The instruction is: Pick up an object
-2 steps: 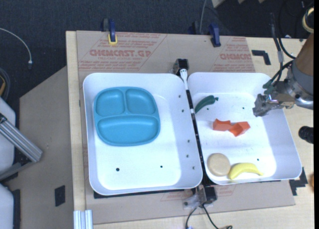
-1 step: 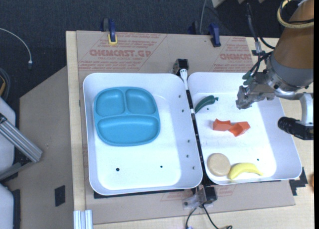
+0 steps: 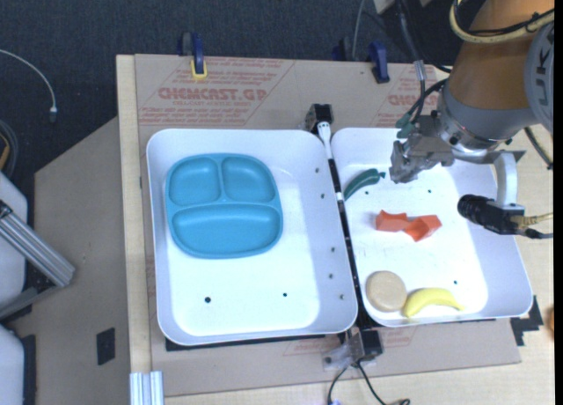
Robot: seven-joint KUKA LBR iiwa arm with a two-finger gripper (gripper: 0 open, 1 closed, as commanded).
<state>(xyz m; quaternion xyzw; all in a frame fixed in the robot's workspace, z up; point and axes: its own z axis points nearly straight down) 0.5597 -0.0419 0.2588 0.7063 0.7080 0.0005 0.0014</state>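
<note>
My gripper hangs over the back of the right bin, just right of a small green piece that lies near the bin's left wall. A red-orange piece rests in the middle of that bin, below the gripper. Near the front edge sit a round beige disc and a yellow banana, side by side. I see nothing between the fingers.
The left bin holds a blue divided plate. A black clamp sits at the back between the bins. A black cylinder part of the arm overhangs the right bin's right side. Cables run at the back right.
</note>
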